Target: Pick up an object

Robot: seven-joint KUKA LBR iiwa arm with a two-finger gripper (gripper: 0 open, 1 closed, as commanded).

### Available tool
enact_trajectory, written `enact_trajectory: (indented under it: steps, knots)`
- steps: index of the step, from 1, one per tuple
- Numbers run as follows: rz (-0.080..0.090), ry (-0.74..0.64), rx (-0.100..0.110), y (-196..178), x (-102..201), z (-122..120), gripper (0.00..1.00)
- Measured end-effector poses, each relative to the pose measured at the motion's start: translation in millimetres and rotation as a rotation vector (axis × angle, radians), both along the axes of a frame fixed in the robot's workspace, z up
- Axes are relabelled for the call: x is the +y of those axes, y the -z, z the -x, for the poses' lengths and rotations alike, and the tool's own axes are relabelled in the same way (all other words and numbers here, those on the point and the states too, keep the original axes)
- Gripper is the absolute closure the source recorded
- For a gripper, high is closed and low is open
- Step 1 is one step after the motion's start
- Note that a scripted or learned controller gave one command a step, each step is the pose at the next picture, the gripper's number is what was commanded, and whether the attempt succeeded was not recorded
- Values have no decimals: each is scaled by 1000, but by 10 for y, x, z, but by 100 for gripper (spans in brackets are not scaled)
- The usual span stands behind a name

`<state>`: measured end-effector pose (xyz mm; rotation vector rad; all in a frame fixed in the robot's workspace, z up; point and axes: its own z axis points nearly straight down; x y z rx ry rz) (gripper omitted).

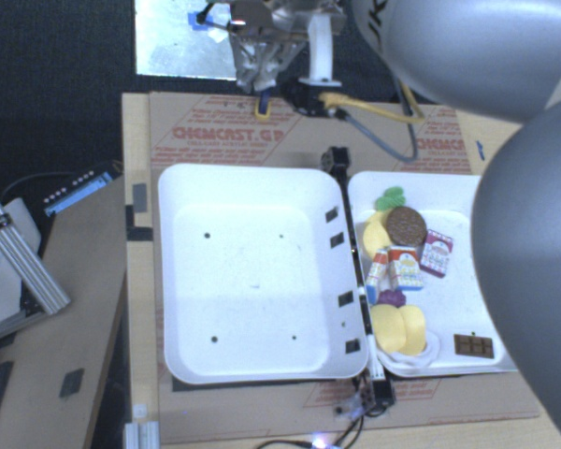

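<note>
My gripper [259,75] hangs high at the top of the camera view, beyond the far edge of the left bin [182,251] and over the cardboard sheet. A small yellow piece [262,108] lies just below it. The right bin [453,199] holds a cluster of toy items along its left side: a green piece [390,197], a brown round cookie [406,224], a yellow fruit [375,238], a pink box [437,253], a small red-and-white carton [405,268], a purple piece [391,298] and yellow blocks [399,330]. A chocolate bar [473,346] lies apart at the front right.
The arm's large grey body [533,251] covers the right part of the right bin. A yellow cable [374,110] and a grey one trail across the cardboard behind the bins. Black clips [346,251] join the two bins. A metal rail [19,260] stands at the left.
</note>
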<state>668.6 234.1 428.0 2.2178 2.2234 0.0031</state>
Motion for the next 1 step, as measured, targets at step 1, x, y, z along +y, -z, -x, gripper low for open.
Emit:
enact_trajectory:
  steps: [1]
  knots:
    - [0,-1,3,-74,3,403,100]
